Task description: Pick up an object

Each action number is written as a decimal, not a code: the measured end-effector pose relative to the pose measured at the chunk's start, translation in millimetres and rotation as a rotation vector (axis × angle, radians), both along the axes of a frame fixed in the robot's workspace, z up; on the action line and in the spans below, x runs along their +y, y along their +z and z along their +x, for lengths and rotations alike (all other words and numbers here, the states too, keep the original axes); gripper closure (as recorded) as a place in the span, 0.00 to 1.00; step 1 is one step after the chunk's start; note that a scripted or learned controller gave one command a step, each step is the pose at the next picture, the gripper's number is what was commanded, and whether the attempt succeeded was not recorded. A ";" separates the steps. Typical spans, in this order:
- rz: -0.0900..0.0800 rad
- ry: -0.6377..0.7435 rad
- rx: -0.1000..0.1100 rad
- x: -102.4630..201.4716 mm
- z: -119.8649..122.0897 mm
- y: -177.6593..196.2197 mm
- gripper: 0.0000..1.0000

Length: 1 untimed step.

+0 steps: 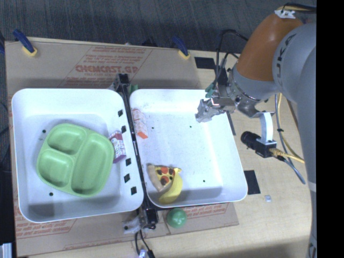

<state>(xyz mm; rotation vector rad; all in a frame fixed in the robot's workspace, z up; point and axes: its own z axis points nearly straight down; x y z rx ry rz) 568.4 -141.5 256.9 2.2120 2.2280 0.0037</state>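
My jaws (207, 110) hang over the far right part of the right bin (231, 168), and I cannot tell from this slanted look whether they stand apart or together; nothing shows between them. The nearest candidates lie well away, at the bin's near left: a pizza slice (162, 175) resting against a banana (173, 190). A small packet (140, 123) lies against the divider between the bins. The green divided plate (74, 158) sits in the left bin (24, 144), and a green ball (176, 217) rests on the worktop (279, 219) just outside the right bin.

Descending here, I judge I would close on bare plastic. Going for the pizza and banana, I risk pinching both and dropping one, since they touch. The bin wall beside them may block one side.
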 end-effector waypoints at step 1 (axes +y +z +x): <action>-0.001 -0.001 0.002 -1.0 -0.7 -0.6 0.00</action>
